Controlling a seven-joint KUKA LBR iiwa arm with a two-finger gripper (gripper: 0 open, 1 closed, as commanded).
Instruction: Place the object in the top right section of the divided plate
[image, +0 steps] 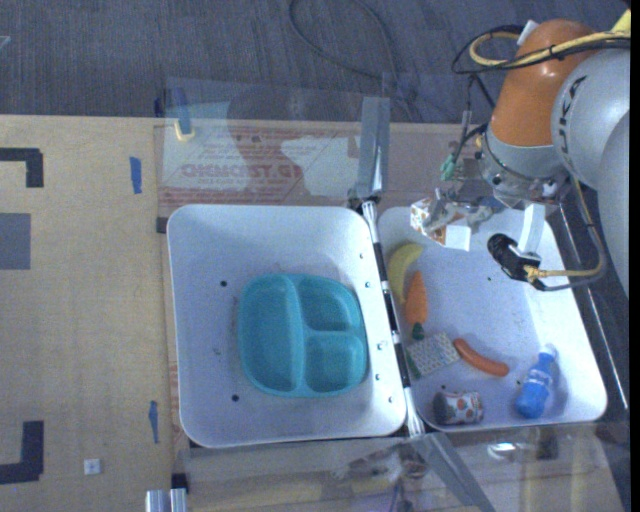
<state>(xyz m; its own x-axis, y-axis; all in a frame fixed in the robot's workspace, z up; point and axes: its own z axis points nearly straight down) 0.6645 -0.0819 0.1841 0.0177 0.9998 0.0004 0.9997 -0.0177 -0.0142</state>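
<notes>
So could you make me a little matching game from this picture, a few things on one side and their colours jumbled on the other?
Things:
1. divided plate
2. bottle
3. carrot
4. banana

Colours:
A. yellow
B. teal
C. blue
D. orange

Pairs: 1-B, 2-C, 3-D, 4-A
</notes>
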